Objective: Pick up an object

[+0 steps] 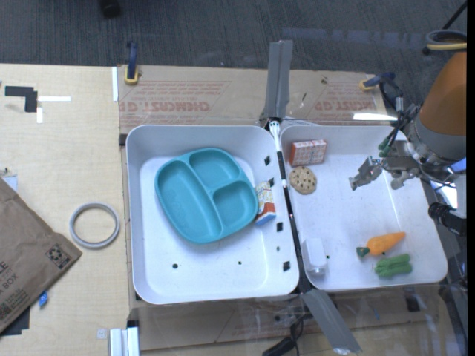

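While the arm reaches in over the right-hand bin [423, 221], the gripper [366, 175] hangs above bare white floor with nothing between its fingers; whether they stand wide or narrow I cannot tell from here. It looks like the approach step, with no object chosen for certain. The cookie [303, 179] lies to the gripper's left, the small red box [308, 152] just beyond it. The carrot [386, 243] and the green vegetable [392, 266] lie nearer the front edge. Next, I judge, it must centre over one piece and descend squarely.
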`<control>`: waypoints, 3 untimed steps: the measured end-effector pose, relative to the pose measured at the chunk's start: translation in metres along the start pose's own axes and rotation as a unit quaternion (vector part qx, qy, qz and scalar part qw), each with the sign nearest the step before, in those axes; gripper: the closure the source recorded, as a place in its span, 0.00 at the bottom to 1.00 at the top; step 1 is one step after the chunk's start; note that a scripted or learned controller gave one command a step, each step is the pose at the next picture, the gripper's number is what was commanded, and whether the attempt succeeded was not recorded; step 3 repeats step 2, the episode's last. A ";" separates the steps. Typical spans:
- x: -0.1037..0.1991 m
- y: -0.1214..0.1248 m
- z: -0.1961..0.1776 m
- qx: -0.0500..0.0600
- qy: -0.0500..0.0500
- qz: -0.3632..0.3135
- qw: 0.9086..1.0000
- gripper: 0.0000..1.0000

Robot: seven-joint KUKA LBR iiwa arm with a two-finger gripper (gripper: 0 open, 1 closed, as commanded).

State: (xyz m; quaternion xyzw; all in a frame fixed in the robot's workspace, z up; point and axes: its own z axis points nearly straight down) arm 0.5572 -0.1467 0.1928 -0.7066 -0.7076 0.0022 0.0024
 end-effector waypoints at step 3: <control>0.060 0.103 0.003 -0.002 -0.001 -0.181 0.983 0.00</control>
